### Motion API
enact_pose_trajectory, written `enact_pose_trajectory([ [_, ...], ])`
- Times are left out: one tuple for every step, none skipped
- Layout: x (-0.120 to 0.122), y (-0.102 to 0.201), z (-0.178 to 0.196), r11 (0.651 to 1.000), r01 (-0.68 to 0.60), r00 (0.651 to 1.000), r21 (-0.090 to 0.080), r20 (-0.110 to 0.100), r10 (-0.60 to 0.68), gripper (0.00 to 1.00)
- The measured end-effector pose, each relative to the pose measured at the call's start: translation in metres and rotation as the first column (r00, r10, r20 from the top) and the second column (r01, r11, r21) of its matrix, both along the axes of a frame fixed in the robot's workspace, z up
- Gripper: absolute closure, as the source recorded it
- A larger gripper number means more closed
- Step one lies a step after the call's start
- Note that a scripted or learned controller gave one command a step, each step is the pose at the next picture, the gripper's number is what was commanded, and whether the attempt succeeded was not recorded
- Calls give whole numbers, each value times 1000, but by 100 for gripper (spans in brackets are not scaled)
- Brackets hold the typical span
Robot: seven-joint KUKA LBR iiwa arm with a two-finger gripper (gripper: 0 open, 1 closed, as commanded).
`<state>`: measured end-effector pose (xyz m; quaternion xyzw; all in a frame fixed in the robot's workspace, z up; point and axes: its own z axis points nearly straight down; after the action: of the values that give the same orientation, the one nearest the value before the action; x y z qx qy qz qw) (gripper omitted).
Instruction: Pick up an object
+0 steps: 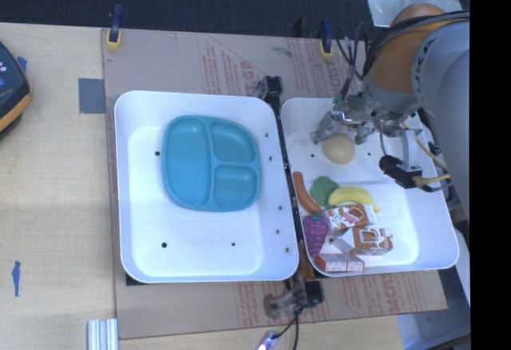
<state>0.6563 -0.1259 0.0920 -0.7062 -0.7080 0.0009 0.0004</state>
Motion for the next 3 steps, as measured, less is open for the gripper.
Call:
enact_pose_trajectory([
  [-80, 1, 0, 1000, -2, 1000, 0, -2, 2, 0],
  [-18, 2, 0, 1000, 0, 1000, 1, 0, 0, 0],
  [0, -17, 0, 1000, 1, 1000, 1, -1, -1, 0],
])
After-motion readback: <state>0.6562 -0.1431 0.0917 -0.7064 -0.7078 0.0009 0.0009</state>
